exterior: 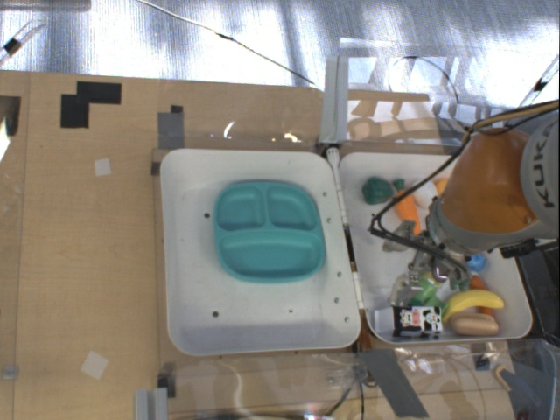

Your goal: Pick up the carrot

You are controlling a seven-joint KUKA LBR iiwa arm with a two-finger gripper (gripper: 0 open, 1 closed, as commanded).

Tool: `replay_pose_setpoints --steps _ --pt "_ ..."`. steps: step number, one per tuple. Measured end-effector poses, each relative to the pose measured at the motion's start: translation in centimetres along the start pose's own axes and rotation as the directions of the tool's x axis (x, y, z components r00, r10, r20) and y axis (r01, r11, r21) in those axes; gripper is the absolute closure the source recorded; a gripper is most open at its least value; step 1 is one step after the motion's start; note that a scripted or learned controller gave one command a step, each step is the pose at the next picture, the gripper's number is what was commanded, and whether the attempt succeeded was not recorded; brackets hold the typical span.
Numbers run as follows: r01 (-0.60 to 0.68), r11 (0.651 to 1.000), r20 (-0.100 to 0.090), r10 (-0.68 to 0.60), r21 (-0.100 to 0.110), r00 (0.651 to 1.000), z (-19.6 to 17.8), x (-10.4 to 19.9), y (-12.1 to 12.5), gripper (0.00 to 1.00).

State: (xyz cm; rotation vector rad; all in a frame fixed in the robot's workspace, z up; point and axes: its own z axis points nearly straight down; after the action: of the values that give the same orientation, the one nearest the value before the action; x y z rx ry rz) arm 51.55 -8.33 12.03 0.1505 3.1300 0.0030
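Observation:
The carrot (405,208) is a small orange piece in the upper middle of the right bin (363,234), just left of the arm's orange band (490,182), which hides part of it. My gripper (428,274) hangs low over the bin's lower half, in front of and slightly right of the carrot, above a green item (426,289). I see nothing orange held at the gripper.
A dark green toy (378,189) lies at the bin's upper left. A banana (473,302), a tan bun (474,325), a black-and-white carton (416,320) and a blue piece (475,261) crowd the bottom right. A teal divided plate (268,231) sits in the left bin (188,261).

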Motion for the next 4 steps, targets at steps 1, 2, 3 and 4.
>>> replay_pose_setpoints --steps 1,2,3,4 --pt "-0.025 1.000 0.007 0.025 0.001 1.000 3.1 -5.9 0.2 0.00" --pt "-0.018 1.000 0.019 0.018 0.001 1.000 1.7 -6.3 0.4 1.00" --pt "-0.011 1.000 0.030 0.011 0.000 1.000 0.4 -6.6 0.7 1.00" --pt "0.370 0.929 0.012 -0.370 0.004 0.929 2.9 -4.5 -1.0 1.00"
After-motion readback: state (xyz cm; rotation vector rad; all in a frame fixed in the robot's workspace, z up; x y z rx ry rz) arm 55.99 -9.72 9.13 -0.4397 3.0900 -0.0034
